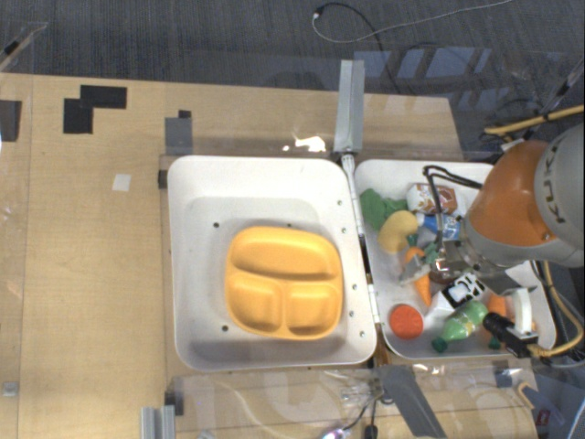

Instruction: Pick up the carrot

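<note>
The carrot (422, 289) is a small orange wedge lying in the right bin (539, 332), just above a round orange-red ball (407, 320). My gripper (436, 265) is down inside that bin, right over the carrot's upper right end and very close to it. The arm's orange band (512, 208) and wrist cover the bin's right half. The gripper body hides part of the carrot, and I see nothing clearly lifted off the bin floor.
Around the carrot lie a yellow fruit (397, 230), a green leafy piece (374, 207), a green bottle shape (462, 323) and a small white carton (422, 195). The left bin (196, 245) holds a yellow divided tray (283, 280).
</note>
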{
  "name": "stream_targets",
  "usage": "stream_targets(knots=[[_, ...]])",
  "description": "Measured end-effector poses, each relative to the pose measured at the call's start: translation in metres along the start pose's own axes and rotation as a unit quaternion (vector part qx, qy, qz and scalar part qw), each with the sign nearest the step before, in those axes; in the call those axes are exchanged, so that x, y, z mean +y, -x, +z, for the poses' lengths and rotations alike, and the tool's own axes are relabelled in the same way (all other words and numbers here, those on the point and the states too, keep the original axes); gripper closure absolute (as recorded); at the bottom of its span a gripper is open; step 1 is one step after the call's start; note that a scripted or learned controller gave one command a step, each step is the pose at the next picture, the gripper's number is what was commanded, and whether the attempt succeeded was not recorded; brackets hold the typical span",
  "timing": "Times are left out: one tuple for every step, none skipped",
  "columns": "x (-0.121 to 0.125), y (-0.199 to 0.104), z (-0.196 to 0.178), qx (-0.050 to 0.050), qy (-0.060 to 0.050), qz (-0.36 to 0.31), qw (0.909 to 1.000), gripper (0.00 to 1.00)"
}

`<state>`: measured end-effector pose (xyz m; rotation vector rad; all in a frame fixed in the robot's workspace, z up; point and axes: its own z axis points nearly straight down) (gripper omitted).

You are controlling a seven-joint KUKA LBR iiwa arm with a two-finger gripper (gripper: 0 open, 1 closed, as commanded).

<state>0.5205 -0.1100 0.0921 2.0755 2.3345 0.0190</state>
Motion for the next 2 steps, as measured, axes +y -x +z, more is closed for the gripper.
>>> stream_targets(knots=[[0.003,0.001,-0.010,-0.002,0.003,-0.001,1.0000,1.00],[0.071,-0.037,-0.151,0.002,-0.009,-0.014,0.9999,1.00]])
